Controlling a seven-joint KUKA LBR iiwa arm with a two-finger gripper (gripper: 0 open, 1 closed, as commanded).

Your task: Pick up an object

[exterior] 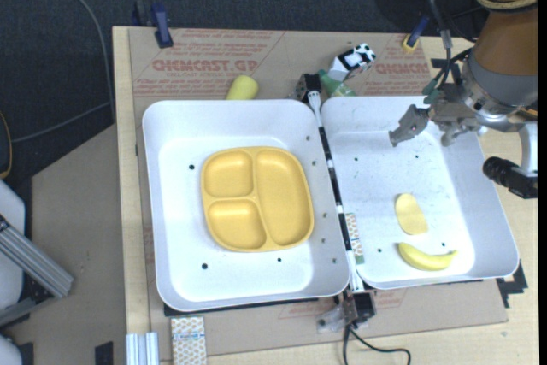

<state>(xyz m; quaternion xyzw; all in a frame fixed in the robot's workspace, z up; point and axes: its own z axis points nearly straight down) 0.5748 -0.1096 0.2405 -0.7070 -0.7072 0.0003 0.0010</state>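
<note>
The banana (426,256) lies near the right bin's (376,184) front edge, probably light, smooth, rigid; grip across its middle. The gripper (410,126) hovers near the back edge, whether open I cannot tell.

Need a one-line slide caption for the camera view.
KUKA arm's end effector above the right bin, which holds a banana and yellow slice; a yellow divided plate sits in the left bin.

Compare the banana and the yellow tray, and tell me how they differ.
The banana is a slim curved shape; the tray is broad, with three compartments. The banana lies in the right bin, near its front edge; the tray sits mid left bin. The banana is far smaller. Both are yellow.
</note>
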